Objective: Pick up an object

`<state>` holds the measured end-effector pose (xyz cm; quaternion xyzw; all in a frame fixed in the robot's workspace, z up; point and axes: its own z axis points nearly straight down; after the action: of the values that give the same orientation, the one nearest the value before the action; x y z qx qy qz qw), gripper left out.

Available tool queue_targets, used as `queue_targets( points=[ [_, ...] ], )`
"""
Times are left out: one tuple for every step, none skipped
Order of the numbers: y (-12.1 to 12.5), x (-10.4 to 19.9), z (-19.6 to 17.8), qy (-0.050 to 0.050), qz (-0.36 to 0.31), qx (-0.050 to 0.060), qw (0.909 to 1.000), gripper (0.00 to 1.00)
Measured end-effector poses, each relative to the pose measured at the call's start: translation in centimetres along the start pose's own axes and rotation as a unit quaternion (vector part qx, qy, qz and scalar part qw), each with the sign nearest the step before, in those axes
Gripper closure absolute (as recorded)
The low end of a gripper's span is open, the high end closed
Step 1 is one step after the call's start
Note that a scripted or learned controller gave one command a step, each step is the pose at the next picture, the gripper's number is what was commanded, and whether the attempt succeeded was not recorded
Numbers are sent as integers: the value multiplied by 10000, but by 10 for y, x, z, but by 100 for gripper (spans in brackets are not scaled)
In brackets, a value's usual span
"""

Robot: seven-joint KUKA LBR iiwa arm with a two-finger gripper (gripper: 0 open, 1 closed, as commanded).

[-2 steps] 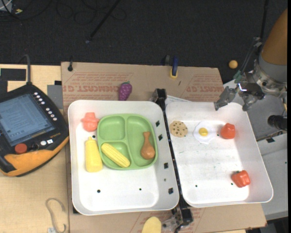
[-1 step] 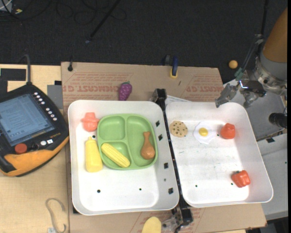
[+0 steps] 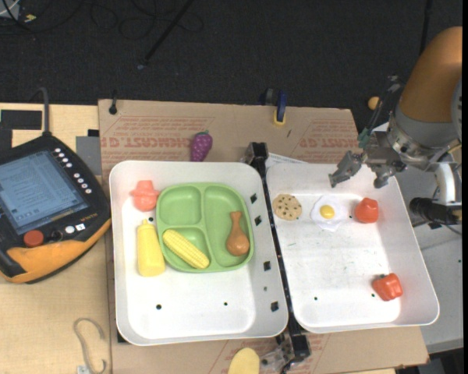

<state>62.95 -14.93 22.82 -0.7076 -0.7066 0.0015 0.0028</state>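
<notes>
Hovering above the far edge of the right bin [image 3: 421,287], the gripper [image 3: 360,170] hangs with its two dark fingers spread apart and nothing between them. I judge this the approach stage: no object is chosen by contact yet, and the arm [image 3: 433,76] reaches in from the right with its orange band high over the bench.

Nearest below the gripper lie three candidates along the bin's far side. The fried egg [image 3: 327,211] sits almost straight under the fingers, flat and white with a yellow yolk. Just left of it is the cookie [image 3: 287,206], a tan disc with dark chips, close to the wall between the bins. To the egg's right, near but apart from it, is a red piece [image 3: 366,210], rounder and taller. A second red piece [image 3: 388,287] lies well apart, near the bin's near right corner.

The next move calls for a descent onto one of these with the fingers straddling it. The egg and cookie look thin and may slip under the fingertips; the taller red piece likely offers better purchase.

In the left bin [image 3: 187,318] a green tray [image 3: 205,205] holds corn [image 3: 186,248] and a drumstick [image 3: 237,236], with a yellow bottle [image 3: 149,249] and a pink toy [image 3: 143,195] beside it.
</notes>
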Motion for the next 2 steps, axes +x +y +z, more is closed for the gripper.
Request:
queue_targets(
  points=[
    [-9,7,59,-1,-14,5,10000,0],
    [-11,14,108,2,2,0,10000,0]
  ],
)
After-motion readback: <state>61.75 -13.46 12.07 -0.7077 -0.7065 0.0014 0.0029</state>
